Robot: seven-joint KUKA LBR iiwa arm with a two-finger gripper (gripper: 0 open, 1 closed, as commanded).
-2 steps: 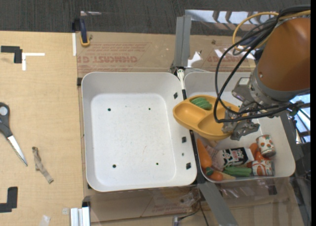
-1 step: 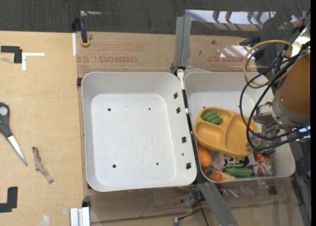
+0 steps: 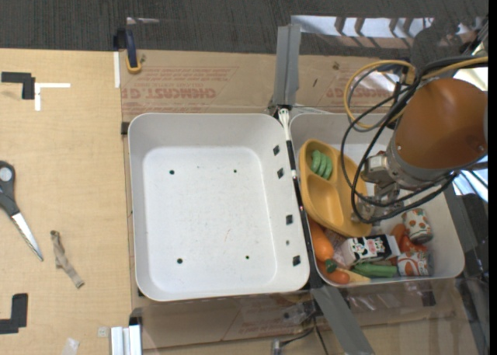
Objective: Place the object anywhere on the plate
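We see the arm (image 3: 439,132) over the right bin (image 3: 454,264), gripper (image 3: 373,210) low by the yellow plate (image 3: 330,194); can't tell its state. Plate leans on the bin's left wall, green toy (image 3: 321,162) on it. Other toys (image 3: 373,256) piled below. Left bin (image 3: 210,206) alongside.

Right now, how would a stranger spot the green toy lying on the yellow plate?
Find the right-hand white bin, under the arm. A yellow divided plastic plate leans along its left side. In the plate's upper compartment lies a small ridged green toy, alone there; the other toys crowd the bin's bottom edge.
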